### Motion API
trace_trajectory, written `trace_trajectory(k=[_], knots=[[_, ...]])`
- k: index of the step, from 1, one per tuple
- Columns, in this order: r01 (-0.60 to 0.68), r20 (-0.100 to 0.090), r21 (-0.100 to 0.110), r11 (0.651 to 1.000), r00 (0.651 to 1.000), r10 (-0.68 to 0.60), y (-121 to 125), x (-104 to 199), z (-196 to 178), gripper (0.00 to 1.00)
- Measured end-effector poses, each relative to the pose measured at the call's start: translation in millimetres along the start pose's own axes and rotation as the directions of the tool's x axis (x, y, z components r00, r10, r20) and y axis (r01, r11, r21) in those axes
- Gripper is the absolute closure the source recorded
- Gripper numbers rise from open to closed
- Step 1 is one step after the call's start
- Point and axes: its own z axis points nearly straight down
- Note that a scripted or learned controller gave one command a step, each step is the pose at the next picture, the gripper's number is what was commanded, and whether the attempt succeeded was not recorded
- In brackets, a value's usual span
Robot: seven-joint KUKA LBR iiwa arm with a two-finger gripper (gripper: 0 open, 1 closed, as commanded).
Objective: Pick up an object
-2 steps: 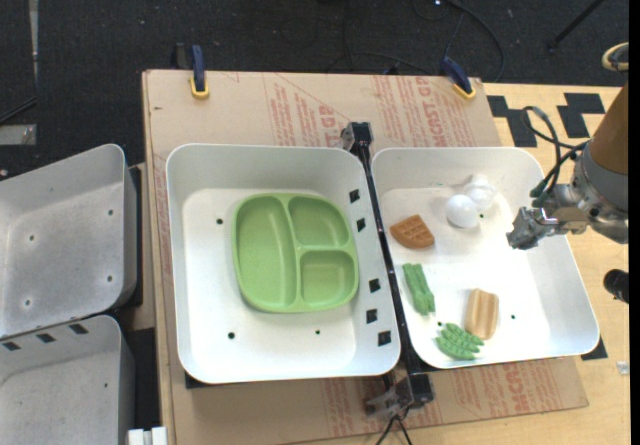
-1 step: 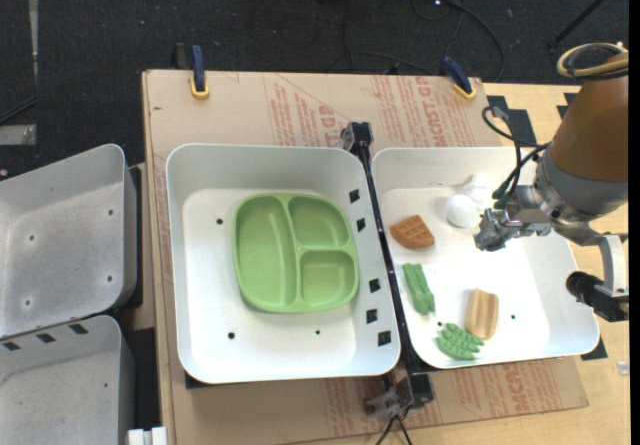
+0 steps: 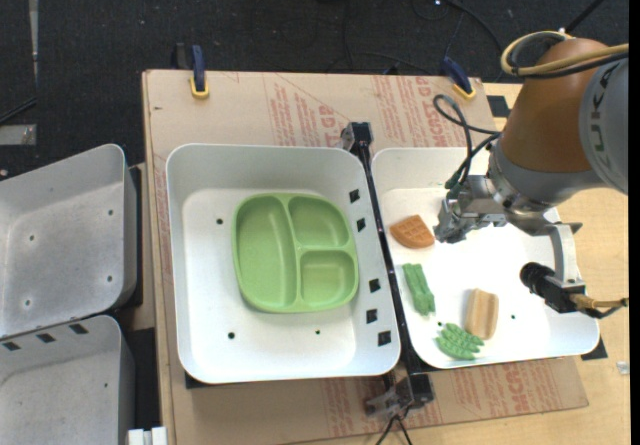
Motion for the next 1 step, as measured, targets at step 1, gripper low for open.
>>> trace_trajectory(k=[1], knots=[[0.000,0.000,0.002,1.000,1.000,0.000,6.3,54.9,7.8,1.00]])
